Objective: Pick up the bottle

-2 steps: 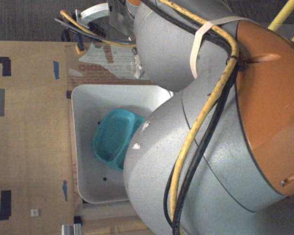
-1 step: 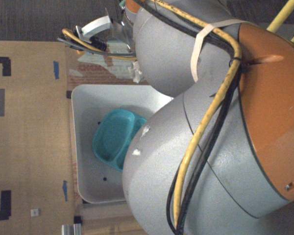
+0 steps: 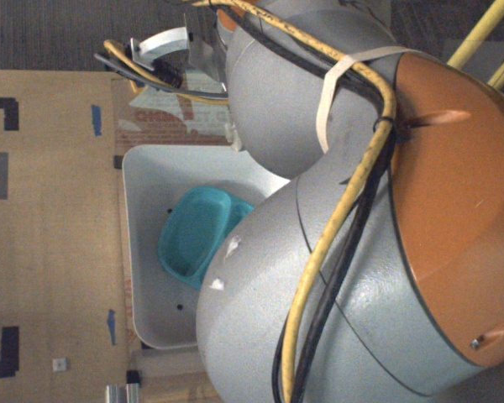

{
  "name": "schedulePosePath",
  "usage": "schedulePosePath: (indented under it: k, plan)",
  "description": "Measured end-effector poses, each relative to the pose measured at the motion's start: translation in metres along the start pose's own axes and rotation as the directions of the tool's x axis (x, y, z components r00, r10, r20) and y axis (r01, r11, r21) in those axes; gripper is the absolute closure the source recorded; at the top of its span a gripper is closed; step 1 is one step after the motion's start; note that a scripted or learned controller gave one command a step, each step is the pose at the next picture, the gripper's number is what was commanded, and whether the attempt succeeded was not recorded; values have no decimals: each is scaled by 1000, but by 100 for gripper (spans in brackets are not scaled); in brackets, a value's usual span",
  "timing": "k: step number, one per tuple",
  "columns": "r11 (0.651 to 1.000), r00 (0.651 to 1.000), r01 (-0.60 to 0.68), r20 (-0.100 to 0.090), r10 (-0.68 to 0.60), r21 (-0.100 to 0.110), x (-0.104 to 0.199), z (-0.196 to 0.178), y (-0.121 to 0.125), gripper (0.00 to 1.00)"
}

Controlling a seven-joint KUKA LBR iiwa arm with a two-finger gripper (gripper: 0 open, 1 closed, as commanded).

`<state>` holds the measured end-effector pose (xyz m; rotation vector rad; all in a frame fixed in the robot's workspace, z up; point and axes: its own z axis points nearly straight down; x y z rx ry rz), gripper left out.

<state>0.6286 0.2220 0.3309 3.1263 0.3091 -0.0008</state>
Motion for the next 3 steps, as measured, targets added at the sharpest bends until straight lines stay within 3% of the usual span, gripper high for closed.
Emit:
schedulePosePath:
  k: [2, 3]
  plan:
    - [1000, 1000, 4, 2, -4, -1, -75, -19, -17, 100]
    - [1000, 1000, 3, 4, -3, 0, -107, 16, -24, 100]
